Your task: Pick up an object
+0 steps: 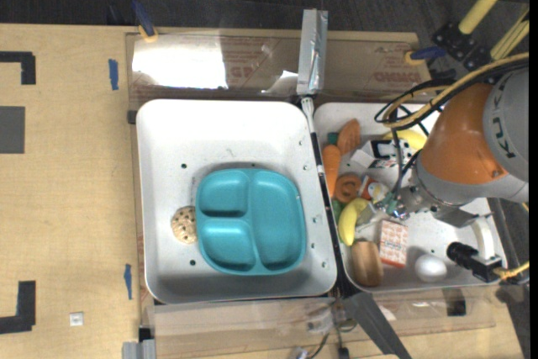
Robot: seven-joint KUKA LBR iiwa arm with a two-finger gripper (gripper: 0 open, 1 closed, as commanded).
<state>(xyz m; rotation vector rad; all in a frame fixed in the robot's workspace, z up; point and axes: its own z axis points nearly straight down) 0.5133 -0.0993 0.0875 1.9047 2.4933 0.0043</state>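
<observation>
From above, I see the arm (471,143) reaching in from the right over the right bin (437,277), hiding much of it. The gripper (395,202) sits low among the clutter; I cannot tell its state. Crowded along that bin's left wall lie carrots (334,164), a banana (349,219), a brown bread roll (366,262) and a small printed box (392,241); a white egg (431,267) rests nearer the front. The left bin (168,139) holds a teal divided plate (250,219) with a cookie (183,224) touching its left edge, and bare floor behind.
</observation>
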